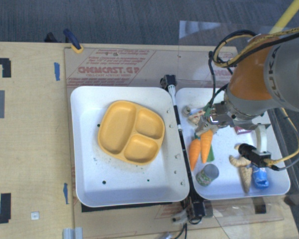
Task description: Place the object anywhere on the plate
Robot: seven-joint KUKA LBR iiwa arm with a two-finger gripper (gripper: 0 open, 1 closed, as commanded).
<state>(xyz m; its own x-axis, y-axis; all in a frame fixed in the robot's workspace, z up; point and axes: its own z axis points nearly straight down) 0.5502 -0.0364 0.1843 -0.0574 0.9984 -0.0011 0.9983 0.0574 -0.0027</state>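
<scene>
Hand [208, 122] above right white bin [279, 183]

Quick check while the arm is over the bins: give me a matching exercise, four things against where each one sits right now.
Things:
1. plate
2. carrot
3. blue bottle
4. gripper

Places:
A. near right corner of the right bin
B. middle of the left bin
C. just above the carrot's top
D. right bin, beside the divider

Pairs: 1-B, 2-D, 3-A, 4-C
</scene>
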